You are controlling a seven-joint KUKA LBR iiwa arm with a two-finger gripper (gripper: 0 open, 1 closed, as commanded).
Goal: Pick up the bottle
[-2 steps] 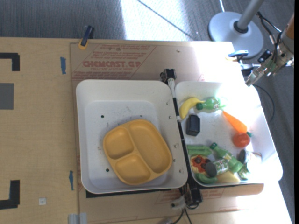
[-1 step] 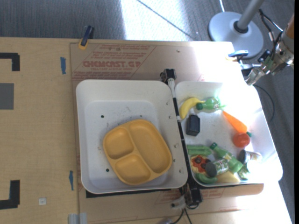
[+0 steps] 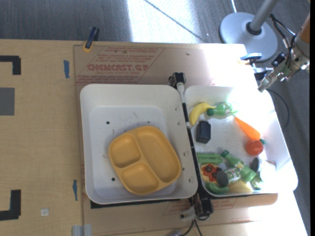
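A small green bottle [image 3: 220,109] lies on its side at the back of the right bin [image 3: 283,154], its neck touching a yellow banana [image 3: 198,112]. A second bottle [image 3: 237,168], with a green cap and a printed label, lies tilted among the clutter at the front of the same bin. My gripper [image 3: 267,80] hangs off the grey arm at the upper right, above the bin's back right corner. It is well away from both bottles and nothing shows in it.
The right bin also holds an orange carrot [image 3: 247,128], a red tomato [image 3: 254,147], a black block [image 3: 203,131] and green and red items at the front. A yellow divided plate [image 3: 143,159] lies in the left bin [image 3: 93,132]. A lamp base [image 3: 242,28] stands behind.
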